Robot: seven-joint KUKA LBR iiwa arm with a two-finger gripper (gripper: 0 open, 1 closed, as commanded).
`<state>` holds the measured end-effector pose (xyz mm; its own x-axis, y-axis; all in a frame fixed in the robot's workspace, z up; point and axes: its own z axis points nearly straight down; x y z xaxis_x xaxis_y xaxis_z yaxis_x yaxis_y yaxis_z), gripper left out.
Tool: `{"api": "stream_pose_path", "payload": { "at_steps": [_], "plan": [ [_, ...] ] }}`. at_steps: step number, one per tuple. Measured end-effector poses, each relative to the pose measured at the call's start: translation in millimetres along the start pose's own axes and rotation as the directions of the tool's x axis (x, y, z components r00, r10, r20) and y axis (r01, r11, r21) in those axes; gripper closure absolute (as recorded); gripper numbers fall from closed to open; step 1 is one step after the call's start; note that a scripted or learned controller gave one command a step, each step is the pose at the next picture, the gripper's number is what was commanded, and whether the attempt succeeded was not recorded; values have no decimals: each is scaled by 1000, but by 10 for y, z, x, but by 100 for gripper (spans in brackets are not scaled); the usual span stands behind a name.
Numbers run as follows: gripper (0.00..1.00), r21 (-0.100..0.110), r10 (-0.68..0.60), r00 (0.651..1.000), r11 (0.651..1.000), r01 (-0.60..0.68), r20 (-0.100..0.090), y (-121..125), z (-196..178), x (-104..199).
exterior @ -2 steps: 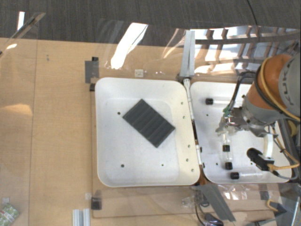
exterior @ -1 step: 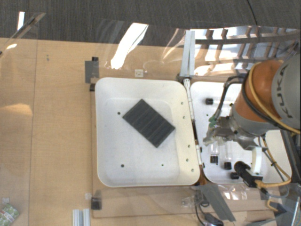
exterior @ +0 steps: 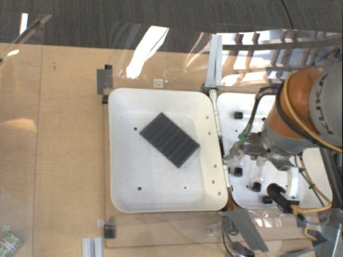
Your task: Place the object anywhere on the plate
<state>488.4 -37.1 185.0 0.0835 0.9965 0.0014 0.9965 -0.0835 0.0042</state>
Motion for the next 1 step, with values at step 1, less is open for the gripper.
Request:
{"api": "stream_pose_path", "payload": {
  "at_steps": [1],
  "plan": [
    [0,0,0,1000,1000,0,0,0,0,0]
  ]
}}
